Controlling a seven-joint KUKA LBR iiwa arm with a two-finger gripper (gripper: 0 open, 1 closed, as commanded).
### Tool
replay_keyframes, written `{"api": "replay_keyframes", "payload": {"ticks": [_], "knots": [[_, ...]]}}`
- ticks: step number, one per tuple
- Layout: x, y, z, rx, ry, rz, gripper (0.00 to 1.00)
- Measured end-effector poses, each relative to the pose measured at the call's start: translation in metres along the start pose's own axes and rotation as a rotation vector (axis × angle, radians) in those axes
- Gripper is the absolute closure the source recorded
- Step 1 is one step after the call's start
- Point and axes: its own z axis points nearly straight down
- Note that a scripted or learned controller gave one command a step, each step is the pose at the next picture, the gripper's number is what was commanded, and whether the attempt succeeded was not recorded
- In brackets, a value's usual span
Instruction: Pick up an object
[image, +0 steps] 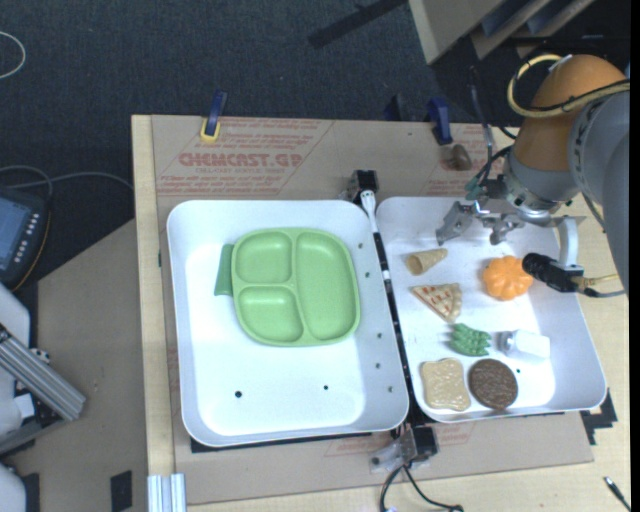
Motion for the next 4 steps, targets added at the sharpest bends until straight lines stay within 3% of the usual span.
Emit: {"api": "replay_keyframes", "payload": {"ticks": [1, 2, 4], "knots": [[0.001, 0.0, 0.027, -0.002, -0.001, 0.0, 0.0], [0.001, 0.001, 0.014, -0.006, -0.002, 0.0, 1.0], [0.004, -0.01, -0.096, -0.013, -0.003, 0.003, 1.0]]}}
